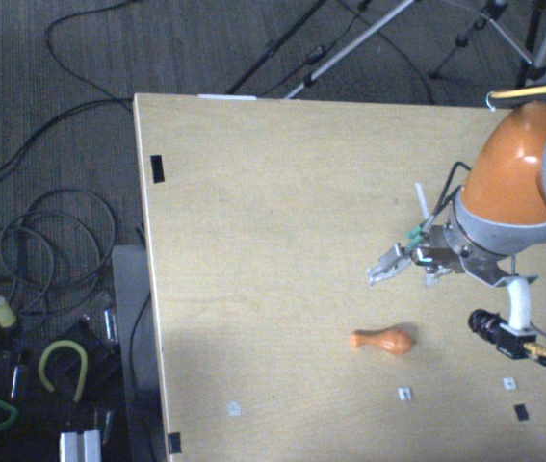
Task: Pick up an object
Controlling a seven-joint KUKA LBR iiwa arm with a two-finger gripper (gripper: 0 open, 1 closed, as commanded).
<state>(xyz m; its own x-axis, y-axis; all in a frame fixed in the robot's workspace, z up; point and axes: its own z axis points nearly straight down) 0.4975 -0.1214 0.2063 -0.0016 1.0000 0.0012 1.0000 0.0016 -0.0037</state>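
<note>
Camera view: the arm (508, 186) reaches in from the right over a tan board (282, 258), its gripper (380, 272) pointing left above the surface, nothing between the fingers; whether they are apart or together, I cannot tell. An orange object (385, 340) lies on the board just near of the gripper, apart from it.

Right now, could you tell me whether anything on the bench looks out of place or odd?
Little stands out. An orange pear-shaped object lies on its side on the bench, below the gripper and apart from it. A few small bits are scattered near the lower right. On the floor to the left lies a tangle of cables.
</note>
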